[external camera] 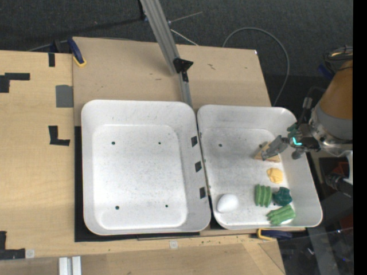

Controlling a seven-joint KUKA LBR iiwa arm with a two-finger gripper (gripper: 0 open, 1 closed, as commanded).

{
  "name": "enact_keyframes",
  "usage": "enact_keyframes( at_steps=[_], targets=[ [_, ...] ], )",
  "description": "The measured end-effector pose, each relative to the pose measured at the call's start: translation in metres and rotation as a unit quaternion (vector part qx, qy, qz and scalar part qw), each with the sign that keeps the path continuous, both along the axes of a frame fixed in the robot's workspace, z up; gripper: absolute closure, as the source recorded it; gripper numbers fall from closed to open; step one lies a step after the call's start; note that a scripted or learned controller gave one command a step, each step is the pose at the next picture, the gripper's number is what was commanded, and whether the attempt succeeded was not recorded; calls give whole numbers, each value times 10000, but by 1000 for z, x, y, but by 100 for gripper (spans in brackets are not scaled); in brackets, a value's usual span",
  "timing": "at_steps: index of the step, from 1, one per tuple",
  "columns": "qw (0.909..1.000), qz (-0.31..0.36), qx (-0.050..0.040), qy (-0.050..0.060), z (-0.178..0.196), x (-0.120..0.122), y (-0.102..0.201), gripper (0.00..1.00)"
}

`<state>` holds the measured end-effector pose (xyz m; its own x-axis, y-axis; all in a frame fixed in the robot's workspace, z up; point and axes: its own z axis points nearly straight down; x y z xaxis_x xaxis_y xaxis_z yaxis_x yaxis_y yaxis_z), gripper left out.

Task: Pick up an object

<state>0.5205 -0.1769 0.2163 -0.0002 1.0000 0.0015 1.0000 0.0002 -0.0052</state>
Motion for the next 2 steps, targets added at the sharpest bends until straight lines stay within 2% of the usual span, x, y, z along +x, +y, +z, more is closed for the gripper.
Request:
enact_keyframes(
  at_steps=[1,2],
  targets=[
    [10000,8,-5,-17,2,1,0,0],
    [10000,6,-3,2,-43,4,5,0]
  ],
)
